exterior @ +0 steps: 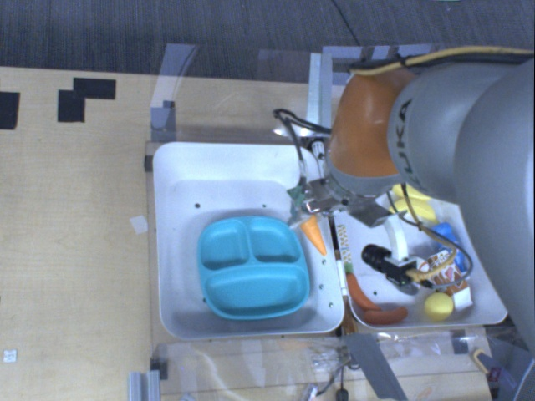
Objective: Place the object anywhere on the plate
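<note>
From my seat I see the arm (451, 132) reaching in from the right, with its gripper (310, 210) above the wall where the two white bins meet. The fingers (299, 196) are closed on the thick end of an orange carrot (314, 236), which hangs tilted, its thin tip pointing down and to the right. The carrot sits over the right rim of the left bin (180, 224), just beside the right edge of the blue plate (251, 267), and I see no contact between the two. The plate has three compartments and lies toward the near side of the left bin. In the right bin (489, 307) I make out a red sausage (372, 304) along the near-left corner, a yellow lemon (439, 306) near the front wall, a snack packet (440, 266) just behind the lemon, and a yellow thing (415, 204) partly hidden under the arm, too covered for me to name. The counter (75, 249) to the left is pale wood.
</note>
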Controlling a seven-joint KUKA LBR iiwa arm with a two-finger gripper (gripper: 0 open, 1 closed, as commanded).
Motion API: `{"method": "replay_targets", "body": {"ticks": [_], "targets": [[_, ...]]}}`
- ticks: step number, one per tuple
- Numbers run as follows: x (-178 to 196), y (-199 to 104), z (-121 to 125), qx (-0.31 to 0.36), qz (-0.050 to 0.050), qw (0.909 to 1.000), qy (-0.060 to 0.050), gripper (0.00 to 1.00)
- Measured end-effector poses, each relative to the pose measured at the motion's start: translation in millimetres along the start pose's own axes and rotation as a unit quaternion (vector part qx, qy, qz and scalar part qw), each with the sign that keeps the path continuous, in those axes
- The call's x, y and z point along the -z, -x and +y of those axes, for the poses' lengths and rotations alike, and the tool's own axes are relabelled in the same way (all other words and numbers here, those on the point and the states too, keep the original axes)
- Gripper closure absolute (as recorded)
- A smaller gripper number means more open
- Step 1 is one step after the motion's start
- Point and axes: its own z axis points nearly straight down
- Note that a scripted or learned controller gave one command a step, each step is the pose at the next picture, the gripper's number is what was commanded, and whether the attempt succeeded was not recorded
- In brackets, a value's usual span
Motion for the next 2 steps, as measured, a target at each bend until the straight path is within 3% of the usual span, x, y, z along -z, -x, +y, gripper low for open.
{"method": "replay_targets", "body": {"ticks": [1,2], "targets": [[0.0,0.0,0.0,0.000,0.000,1.0000,0.000,0.00],[44.4,-66.3,-38.5,0.197,0.000,0.9804,0.001,0.00]]}}
